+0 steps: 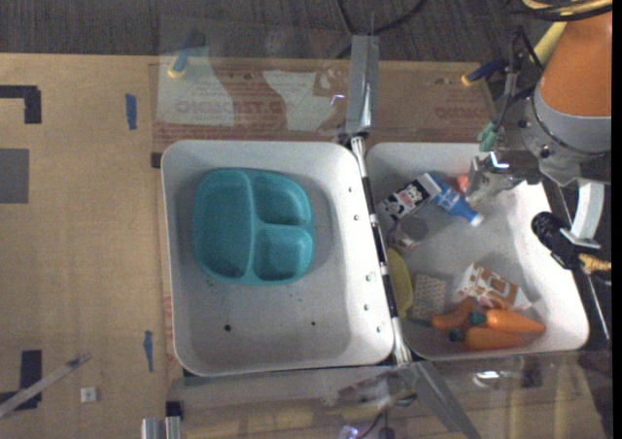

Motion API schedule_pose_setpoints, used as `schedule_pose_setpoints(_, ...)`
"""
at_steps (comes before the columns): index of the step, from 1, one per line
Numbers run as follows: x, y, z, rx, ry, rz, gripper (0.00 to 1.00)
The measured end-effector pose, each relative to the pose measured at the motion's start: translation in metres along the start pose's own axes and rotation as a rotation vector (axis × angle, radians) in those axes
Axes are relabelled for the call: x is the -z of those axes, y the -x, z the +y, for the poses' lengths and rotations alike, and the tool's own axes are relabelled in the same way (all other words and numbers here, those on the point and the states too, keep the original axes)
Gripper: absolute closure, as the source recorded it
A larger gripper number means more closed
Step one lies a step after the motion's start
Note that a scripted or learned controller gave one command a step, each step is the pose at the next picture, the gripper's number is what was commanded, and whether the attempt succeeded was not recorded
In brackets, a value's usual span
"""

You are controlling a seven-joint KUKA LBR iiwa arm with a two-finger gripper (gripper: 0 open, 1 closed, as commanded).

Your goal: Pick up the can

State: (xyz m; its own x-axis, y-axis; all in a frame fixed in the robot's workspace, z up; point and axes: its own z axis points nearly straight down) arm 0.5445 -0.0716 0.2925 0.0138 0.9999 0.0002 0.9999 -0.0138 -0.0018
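Observation:
The can [419,224] is a dull grey cylinder lying on its side in the right bin [554,272], near the bin's left wall and just below a black-and-white carton [406,200]. My gripper [489,172] hangs over the upper part of the same bin, to the right of the can and a little farther back. It is apart from the can, close to the end of a blue-and-white packet [454,201]. I see nothing held in the gripper.
The right bin also holds a yellow banana [398,278], a checkered pouch [428,294], an orange-and-white box [491,285] and carrots [496,326] at the front. A teal divided plate [253,225] lies in the left bin [194,330].

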Motion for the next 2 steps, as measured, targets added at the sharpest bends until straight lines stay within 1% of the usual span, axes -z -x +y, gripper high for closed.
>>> schedule_pose_setpoints(1, -0.021, -0.007, -0.034, 0.480, 0.002, 0.000, 1.00)
schedule_pose_setpoints(2, -0.060, -0.011, 0.033, 0.042, 0.004, -0.002, 1.00)
